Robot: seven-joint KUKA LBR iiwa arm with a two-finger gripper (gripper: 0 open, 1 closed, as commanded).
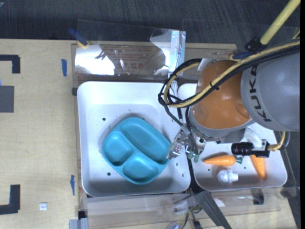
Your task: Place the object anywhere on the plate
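Note:
A blue plate (136, 149) with three compartments lies in the left bin (95, 109), toward its front. My gripper (180, 147) hangs over the wall between the two bins, just off the plate's right edge, and nothing shows in it. An orange carrot-shaped toy (219, 160) lies in the right bin (276, 178), right of the gripper. A second orange carrot (259, 166) lies further right, and a small white object (227, 177) sits in front of the first carrot.
The arm's grey and orange wrist (224, 99) covers most of the right bin's back half. Black and yellow cables (174, 87) loop over the back right corner of the left bin. A clear plastic sheet (128, 56) stands behind the left bin.

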